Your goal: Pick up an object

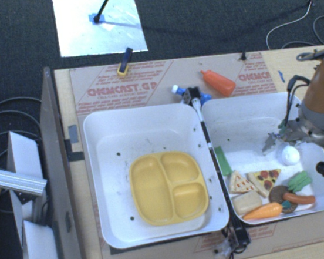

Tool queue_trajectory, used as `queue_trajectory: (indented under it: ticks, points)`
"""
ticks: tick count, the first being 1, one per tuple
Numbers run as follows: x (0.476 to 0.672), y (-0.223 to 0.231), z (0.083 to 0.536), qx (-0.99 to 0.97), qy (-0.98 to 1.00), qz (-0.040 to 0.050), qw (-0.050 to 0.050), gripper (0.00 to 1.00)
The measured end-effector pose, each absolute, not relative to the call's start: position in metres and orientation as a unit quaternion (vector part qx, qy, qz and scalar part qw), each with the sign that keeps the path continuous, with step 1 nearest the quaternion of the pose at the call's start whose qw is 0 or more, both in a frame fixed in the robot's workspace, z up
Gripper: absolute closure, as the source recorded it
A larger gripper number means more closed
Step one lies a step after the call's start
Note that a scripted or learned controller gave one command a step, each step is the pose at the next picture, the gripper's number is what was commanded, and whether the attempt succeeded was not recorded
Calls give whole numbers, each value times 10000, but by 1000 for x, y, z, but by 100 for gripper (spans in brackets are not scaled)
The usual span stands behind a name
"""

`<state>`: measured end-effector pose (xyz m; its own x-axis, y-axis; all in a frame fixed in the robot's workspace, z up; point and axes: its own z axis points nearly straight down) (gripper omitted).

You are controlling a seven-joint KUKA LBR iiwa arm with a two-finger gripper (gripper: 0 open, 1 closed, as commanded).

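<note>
Because the toy food lies heaped in the right white bin [266, 112], a grab may slip or catch two pieces. Gripper [276, 139] low beside the small white ball [288, 155]; finger state cannot be told. Pizza slice [264, 179] and orange carrot [263, 211] nearby.

Two shallow white plastic bins [109, 180] sit side by side. One yellow three-compartment plastic tray [169, 187] lies in the left one. The right one holds two toy pizza slices [264, 179], one orange toy carrot [263, 211] and one white ball [288, 155].
</note>
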<state>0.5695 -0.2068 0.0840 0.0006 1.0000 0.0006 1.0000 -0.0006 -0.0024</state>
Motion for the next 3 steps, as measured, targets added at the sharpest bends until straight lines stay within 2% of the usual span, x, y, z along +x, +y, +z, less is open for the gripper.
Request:
queue_trajectory:
  ticks: [1,2,3]
  points:
    - [486,-204,84,-7085,-7057,8,16,0]
    - [492,-203,96,-7070,-7072,-17,-28,100]
    - [493,-203,106,-7072,-7070,-24,-39,100]
